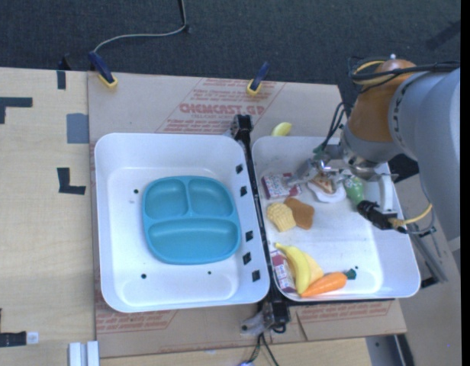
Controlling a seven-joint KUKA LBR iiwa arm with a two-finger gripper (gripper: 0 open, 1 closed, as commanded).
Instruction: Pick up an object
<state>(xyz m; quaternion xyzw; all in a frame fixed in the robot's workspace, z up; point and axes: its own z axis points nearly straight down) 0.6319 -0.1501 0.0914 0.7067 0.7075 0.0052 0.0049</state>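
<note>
Toy food crowding right bin [387,277], banana [300,265], carrot [325,284], pincer [326,175] grip state unclear.

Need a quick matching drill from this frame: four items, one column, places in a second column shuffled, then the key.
Items:
1. blue divided plate
2. banana
3. carrot
4. gripper

Places:
A. near the front edge of the right bin, just right of the banana
B. over the back part of the right bin, above a small cluster of items
C. middle of the left bin
D. front left part of the right bin, close to the divider between bins

Pairs: 1-C, 2-D, 3-A, 4-B
</note>
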